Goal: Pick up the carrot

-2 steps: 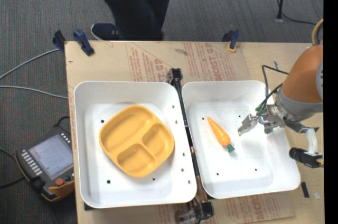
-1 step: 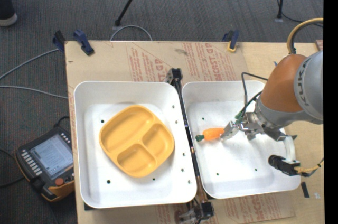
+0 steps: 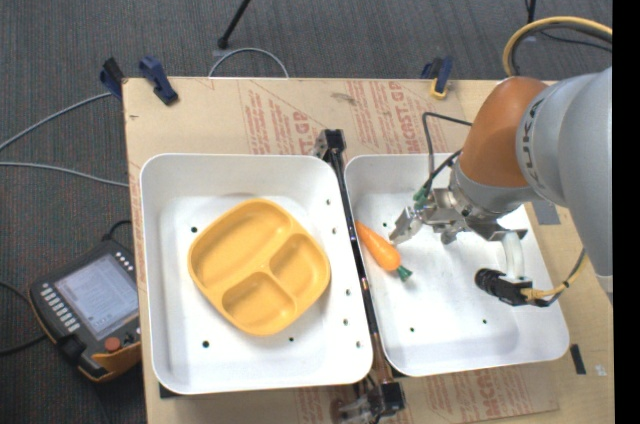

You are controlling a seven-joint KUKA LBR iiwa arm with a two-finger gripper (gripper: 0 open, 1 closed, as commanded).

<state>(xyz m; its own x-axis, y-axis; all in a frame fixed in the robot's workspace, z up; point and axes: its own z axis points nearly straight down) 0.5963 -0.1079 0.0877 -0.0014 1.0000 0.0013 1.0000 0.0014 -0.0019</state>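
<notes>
Currently the carrot [image 3: 379, 249] is lying loose on the floor of the right bin [image 3: 470, 352], close to its left wall. It is judged light, stiff and smooth, likely a plastic toy; the thick orange middle is best taken across its width. The gripper [image 3: 408, 224] is seen just beside it; open or closed cannot be told. The left bin [image 3: 170, 352] holds a yellow divided plate [image 3: 259, 265], well apart. The near wall may crowd one side.

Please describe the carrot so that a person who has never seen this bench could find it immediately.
Two white bins sit side by side on the bench; look in the right bin, the one the arm reaches into. Near its left wall lies the carrot, just left of the gripper. It is a small orange cone with a green stub, unlike the large yellow divided plate in the left bin.
</notes>
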